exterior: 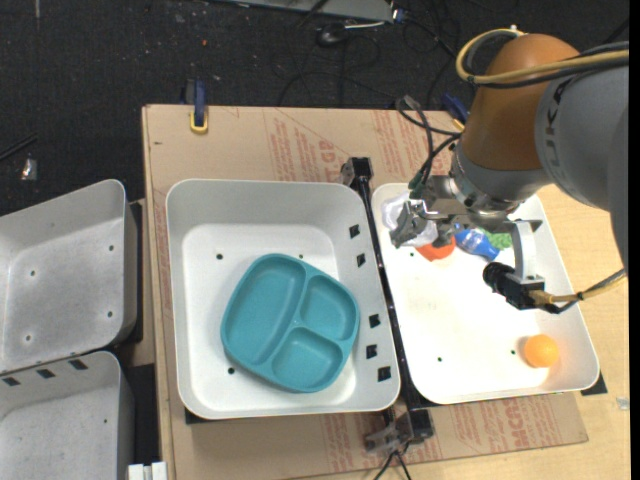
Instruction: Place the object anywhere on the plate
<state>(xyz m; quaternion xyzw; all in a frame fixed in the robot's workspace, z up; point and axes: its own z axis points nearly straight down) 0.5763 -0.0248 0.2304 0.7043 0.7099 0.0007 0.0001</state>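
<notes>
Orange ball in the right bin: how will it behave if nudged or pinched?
The orange ball looks round and smooth, so a nudge would probably send it rolling across the right bin. It sits near the bin's corner wall, which may stop it. A pinch off-centre could likely squirt it out.

A: Teal plate (290,321): moulded plastic by the look, smooth, soft satin sheen, three shallow compartments.

B: Noted. Left bin (265,200) and right bin (560,368)?

A: White, smooth, semi-matt; likely plastic, faint gloss along the rims.

B: Bench top (290,138)?

A: Pale brown board, matt, printed red lettering; resembles cardboard or fibreboard.

B: Arm (560,118)?

A: Grey casing smooth and satin; orange band (510,78) glossy, highlight visible. Gripper (455,230) looks like dull metal with black parts.

B: Small items in right bin?

A: Orange ball (540,351) smooth, slightly matt. Blue object (474,240) and red-orange object (436,251) under gripper: material unclear. Crinkled silvery piece (408,218) reflective, foil-like.

B: Floor (80,58)?

A: Dark, rough, speckled.
</notes>
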